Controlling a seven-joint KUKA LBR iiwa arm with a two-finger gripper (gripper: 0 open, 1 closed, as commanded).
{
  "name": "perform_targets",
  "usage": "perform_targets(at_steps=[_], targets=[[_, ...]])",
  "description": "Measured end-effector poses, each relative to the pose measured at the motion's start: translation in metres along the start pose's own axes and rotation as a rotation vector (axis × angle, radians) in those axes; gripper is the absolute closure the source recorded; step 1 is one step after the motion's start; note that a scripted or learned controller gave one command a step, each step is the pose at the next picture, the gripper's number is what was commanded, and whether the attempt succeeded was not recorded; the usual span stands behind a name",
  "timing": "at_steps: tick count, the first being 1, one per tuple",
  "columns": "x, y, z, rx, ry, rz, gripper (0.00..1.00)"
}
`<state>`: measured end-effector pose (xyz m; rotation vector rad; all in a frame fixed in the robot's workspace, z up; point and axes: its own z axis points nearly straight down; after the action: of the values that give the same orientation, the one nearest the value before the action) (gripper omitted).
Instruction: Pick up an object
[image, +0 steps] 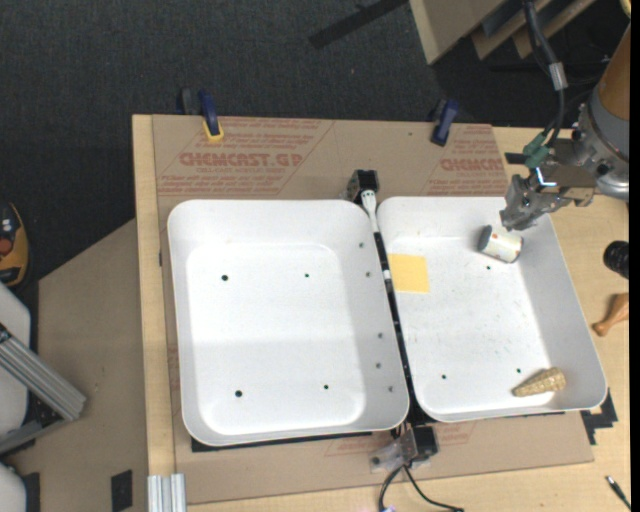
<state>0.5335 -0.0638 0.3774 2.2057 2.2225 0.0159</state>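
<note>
White cylinder (501, 243) below tool (520, 212), grip state unclear; flat yellow square (409, 273); ridged tan cone (540, 382).

Bench (300, 150) bearing two white bins (200, 300)

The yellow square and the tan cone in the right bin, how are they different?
The yellow square lies flat like a sheet; the tan cone is chunky and tapers to a point. The square is plain bright yellow; the cone is dull tan and looks textured. The square sits near the bin's left wall; the cone lies on its side in the near right corner. Both rest in the right bin, apart from the hand.
</note>
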Motion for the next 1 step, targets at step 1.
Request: perform_targets(at_steps=[1], targets=[[0.0529,-0.0283,-0.0714,0.004,0.002,-0.001,1.0]])
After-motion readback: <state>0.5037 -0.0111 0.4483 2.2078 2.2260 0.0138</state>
